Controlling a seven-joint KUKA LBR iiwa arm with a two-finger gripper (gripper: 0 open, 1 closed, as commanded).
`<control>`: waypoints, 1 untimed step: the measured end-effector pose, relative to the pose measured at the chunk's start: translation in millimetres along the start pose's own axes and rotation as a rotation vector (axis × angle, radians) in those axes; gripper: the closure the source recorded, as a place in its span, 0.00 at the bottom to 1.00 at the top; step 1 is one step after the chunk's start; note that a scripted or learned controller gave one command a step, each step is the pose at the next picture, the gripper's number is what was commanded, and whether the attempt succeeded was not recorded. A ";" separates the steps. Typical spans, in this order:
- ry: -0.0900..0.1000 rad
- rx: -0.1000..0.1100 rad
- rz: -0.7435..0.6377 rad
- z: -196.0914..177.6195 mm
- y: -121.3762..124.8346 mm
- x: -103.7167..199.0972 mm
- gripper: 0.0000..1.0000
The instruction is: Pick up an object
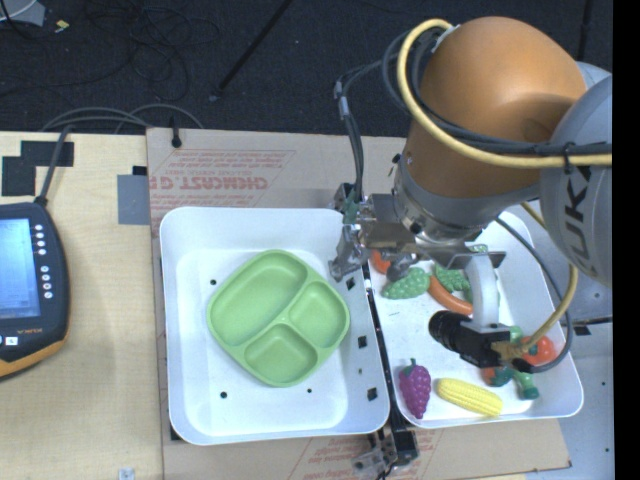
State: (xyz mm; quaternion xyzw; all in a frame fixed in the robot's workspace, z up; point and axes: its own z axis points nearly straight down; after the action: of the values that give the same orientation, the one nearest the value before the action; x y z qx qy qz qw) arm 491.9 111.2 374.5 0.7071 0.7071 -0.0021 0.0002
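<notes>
Pendant: at the far left we are seeing a dark handheld pendant (25, 278) with a lit screen, lying on the bench beside the bins.
Cardboard: a brown sheet (250, 173) is lying under both bins and showing beyond their far rims.
Left bin: the left bin (180, 368) is holding one thing.
Plate: we are looking at a green divided plate (278, 316) sitting flat near the middle of the left bin, turned at a slant to the bin's walls.
Right bin: the right bin (400, 340) is holding the toy foods.
Gripper: the gripper (390, 253) is hanging over the right bin's far left corner, close to the wall between the bins. We cannot tell whether it is spread or pressed together, as the wrist is covering it.
Green cluster: a knobbly green cluster (407, 285) is lying just beside the gripper.
Purple grapes: the purple grapes (414, 388) are lying near the front wall, long axis running near to far, green stem pointing away from us.
Carrot: the carrot (452, 301) is slanting from upper left to lower right, partly under a green leaf.
Corn: the corn (470, 396) is lying along the front wall, long axis running left to right and dipping slightly at the right end.
Red piece: a small red piece (541, 349) is sitting near the right wall, and we cannot name it.
Arm: the arm (490, 98) is reaching in from the right, its orange band looming over the right bin.
</notes>
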 end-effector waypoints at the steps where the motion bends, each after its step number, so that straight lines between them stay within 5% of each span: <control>1: -0.005 0.016 -0.007 -2.8 -0.4 2.2 1.00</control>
State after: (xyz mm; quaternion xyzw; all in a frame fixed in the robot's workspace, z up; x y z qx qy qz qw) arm 491.5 113.4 377.3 0.7046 0.7096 -0.0096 -0.0036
